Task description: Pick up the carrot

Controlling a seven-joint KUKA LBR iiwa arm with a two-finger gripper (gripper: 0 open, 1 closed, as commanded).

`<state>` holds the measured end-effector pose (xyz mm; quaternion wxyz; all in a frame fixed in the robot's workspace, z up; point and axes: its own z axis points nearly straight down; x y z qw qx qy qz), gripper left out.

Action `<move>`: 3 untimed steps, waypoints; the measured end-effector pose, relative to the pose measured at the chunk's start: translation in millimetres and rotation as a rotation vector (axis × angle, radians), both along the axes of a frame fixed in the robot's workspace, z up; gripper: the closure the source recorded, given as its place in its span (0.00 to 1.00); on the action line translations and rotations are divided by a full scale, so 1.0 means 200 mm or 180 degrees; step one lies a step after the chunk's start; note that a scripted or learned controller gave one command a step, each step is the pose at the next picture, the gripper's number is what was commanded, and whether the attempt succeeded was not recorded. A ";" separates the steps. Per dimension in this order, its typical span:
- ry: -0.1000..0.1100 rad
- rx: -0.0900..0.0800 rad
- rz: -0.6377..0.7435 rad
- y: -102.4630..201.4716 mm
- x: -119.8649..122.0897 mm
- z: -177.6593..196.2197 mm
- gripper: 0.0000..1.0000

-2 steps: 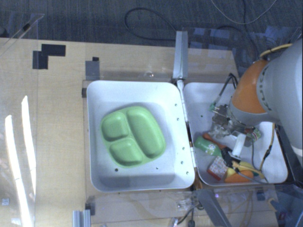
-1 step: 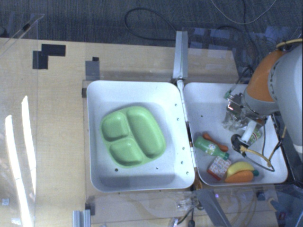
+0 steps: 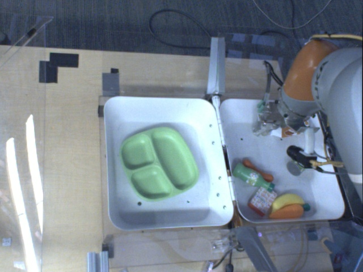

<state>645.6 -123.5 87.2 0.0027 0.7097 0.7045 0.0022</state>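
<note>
The carrot [image 3: 288, 212], orange with a small green tip at its right end, lies in the right bin [image 3: 245, 122] near the front right corner. It is tucked against the front side of a yellow banana [image 3: 288, 200]. My gripper [image 3: 265, 121] hangs over the back of the same bin, well away from the carrot, with the grey arm and its orange band [image 3: 302, 67] rising behind it to the right. Nothing shows in the gripper.
The right bin also holds a green bottle [image 3: 250, 175] with an orange-red piece [image 3: 258, 170] beside it, and a small patterned packet [image 3: 262, 199] left of the banana. A black cable fitting [image 3: 300, 156] hangs near its right wall. A green divided plate [image 3: 160, 162] sits in the left bin [image 3: 119, 118].
</note>
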 end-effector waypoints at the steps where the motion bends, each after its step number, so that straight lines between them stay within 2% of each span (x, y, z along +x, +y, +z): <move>1: -0.0010 0.0002 -0.0491 0.12 -0.20 0.00 1.00; 2: -0.0035 -0.0018 0.0493 0.13 -0.64 0.01 1.00; 3: 0.0009 0.0009 -0.1181 0.40 -0.65 0.49 1.00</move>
